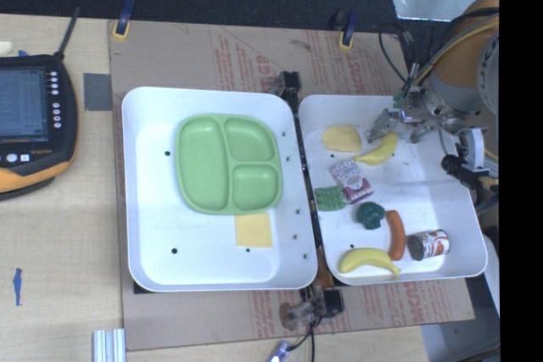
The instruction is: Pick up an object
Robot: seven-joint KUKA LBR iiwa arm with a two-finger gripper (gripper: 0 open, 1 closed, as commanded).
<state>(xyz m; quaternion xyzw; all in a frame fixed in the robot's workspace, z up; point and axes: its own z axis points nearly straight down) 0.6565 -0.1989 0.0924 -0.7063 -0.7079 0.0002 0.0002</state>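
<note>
My robot lab bench

Clamped cardboard (221,55) under my two white bins (144,208), a teach pendant (34,119) beside them (screen lit).

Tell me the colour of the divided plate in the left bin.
Light green; the divided plate shows clearly in the camera view.

No wording can be read: the faint red print on the brown cardboard sheet (212,55) is too blurred.
</note>
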